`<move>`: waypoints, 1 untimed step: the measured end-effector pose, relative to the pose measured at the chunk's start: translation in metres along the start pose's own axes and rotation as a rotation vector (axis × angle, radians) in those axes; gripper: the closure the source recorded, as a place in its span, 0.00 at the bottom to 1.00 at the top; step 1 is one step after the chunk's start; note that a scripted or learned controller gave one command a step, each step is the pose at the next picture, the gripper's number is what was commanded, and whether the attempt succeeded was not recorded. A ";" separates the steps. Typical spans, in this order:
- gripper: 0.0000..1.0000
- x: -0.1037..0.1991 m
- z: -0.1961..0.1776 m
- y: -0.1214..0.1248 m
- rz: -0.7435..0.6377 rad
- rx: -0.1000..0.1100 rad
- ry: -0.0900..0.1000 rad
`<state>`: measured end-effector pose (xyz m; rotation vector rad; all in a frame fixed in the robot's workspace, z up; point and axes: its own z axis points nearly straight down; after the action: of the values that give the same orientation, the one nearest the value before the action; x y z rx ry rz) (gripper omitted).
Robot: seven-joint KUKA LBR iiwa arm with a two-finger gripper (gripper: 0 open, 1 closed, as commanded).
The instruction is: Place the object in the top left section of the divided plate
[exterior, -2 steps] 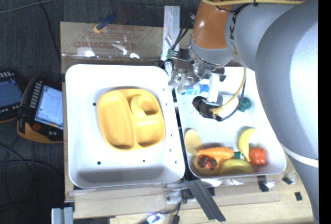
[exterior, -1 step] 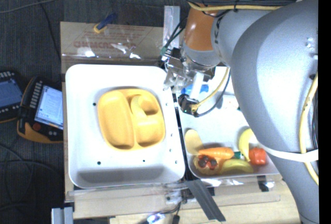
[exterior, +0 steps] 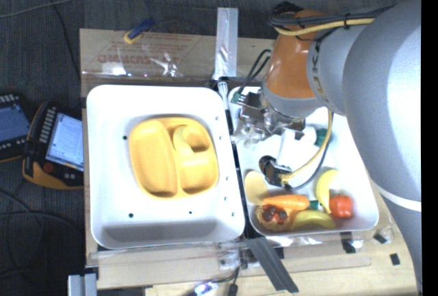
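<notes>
A yellow divided plate lies in the left white bin. It has one long section on the left and two smaller ones on the right, with nothing in them. My gripper hangs below the orange wrist band, over the upper left part of the right bin, close to the wall between the bins. The arm hides what is under it. I see no object in the gripper. Toy food lies at the front of the right bin: an orange carrot, a red tomato and a yellow banana.
A second banana, a dark brown piece and a pale yellow disc share the right bin's front. A black cable loop dangles under the wrist. A plastic bag lies behind the left bin. A handheld pendant rests off the bench's left.
</notes>
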<state>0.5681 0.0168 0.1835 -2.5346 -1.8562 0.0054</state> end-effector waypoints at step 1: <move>1.00 -0.031 0.001 -0.066 0.108 0.003 -0.001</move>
<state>0.4962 0.0070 0.1823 -2.6293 -1.7154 0.0095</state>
